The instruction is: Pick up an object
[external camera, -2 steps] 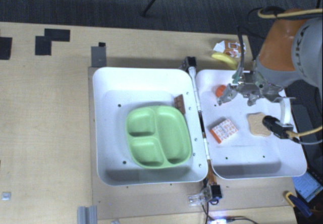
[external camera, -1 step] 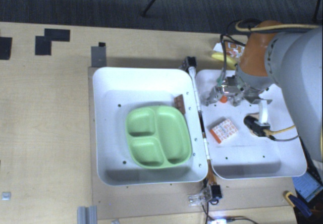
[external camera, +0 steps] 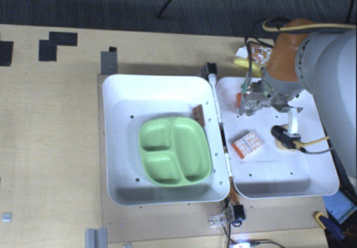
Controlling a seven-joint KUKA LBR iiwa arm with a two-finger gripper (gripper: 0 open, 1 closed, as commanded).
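A small orange-and-white patterned box (external camera: pixel 247 144) lies flat in the right bin (external camera: pixel 312 182), near its middle. My gripper (external camera: pixel 247 104) hangs over the far left part of that bin, above and behind the box and apart from it. A green divided plate (external camera: pixel 174 151) fills the middle of the left bin (external camera: pixel 120 129). A small brown thing (external camera: pixel 197 113) sits at the plate's far right corner, partly tucked against it.
The ridge where the two bins meet (external camera: pixel 221 135) runs just left of the gripper. The arm's grey body (external camera: pixel 329 74) covers the far right of the right bin. Wooden bench (external camera: pixel 50 146) surrounds the bins.
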